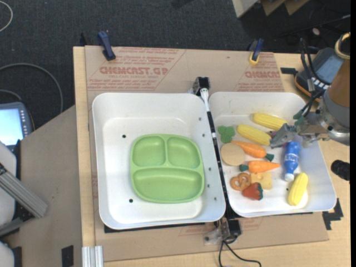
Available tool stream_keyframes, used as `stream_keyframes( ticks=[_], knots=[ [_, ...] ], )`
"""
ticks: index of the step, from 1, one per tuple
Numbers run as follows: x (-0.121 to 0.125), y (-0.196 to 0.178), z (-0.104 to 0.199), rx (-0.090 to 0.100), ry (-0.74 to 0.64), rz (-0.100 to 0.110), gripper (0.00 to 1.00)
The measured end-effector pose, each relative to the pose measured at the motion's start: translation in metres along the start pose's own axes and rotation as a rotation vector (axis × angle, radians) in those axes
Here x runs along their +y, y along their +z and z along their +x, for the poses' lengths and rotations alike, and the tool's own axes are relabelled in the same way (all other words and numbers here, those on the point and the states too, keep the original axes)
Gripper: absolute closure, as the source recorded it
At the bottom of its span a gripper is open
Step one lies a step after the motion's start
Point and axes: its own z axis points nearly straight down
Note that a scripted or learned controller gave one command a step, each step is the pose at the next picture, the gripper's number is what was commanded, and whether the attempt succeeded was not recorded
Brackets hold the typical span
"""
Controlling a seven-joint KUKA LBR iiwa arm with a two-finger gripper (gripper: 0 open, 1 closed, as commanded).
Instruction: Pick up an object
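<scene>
Over the right bin [322,202] my gripper [285,136] hangs, reaching in from the right side, just above the top end of a blue and white bottle [290,161]. I cannot tell how my gripper is set, and nothing shows clearly held in it. That bottle lies lengthwise toward the right part of the bin, its upper end right under my gripper. Near the back wall of this bin lie two ears of corn: one [269,120] farther back and one [253,134] just in front and to the left of it. A third ear of corn [298,189] sits near the front right corner, just beside the lower end of the bottle. Left of the bottle lie two carrots, one [250,148] slanting above the other [262,166]. A green leafy piece [226,133] sits close to the divider between the bins, and a round tan cookie [232,154] lies just below it. Toward the front of the pile I see a pretzel [240,181], a small yellow block [263,180] beside it, and a red strawberry [252,191] touching both from the front. To the left, the other bin [105,149] bears a green divided plate [166,168] with three compartments, lying flat near its middle. Both bins rest side by side on a cardboard sheet [133,65] held at the back by a blue clamp [105,45] and a yellow and blue clamp [256,50].
</scene>
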Motion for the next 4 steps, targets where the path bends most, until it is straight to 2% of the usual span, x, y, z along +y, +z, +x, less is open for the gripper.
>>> stream_keyframes(
  ticks=[1, 2, 3, 4],
  knots=[
    [0.096, -0.047, 0.043, -0.003, -0.007, -0.012, 0.0],
    [0.05, -0.1, 0.102, 0.001, -0.007, -0.007, 0.0],
    [-0.043, -0.091, 0.135, 0.001, -0.003, 0.006, 0.0],
    [-0.043, 0.037, 0.166, 0.0, -0.001, 0.014, 0.0]
  ],
)
